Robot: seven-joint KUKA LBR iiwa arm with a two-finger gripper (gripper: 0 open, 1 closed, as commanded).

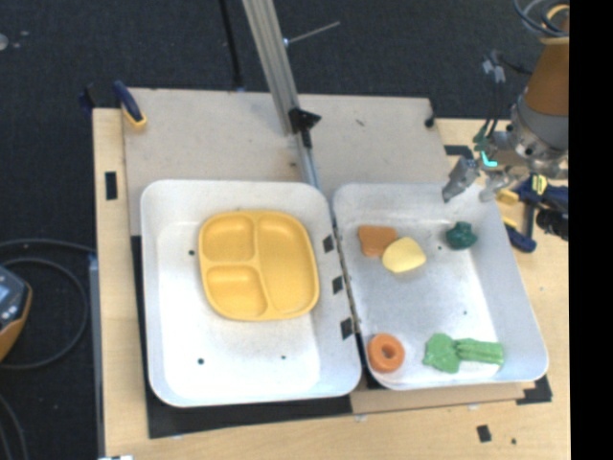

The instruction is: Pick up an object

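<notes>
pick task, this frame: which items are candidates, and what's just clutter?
Candidates, all in the right bin:
- small dark green lump, nearest the gripper
- pale yellow rounded piece
- orange-brown block touching it
- orange ring
- bright green broccoli-like toy

Lying about:
- yellow three-compartment plastic tray in the left bin
- slanted metal rail
- blue clamp at the bench corner

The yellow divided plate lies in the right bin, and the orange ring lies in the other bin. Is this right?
No. The camera view shows the yellow divided plate in the left bin. The orange ring lies in the other bin, the right bin.
</notes>
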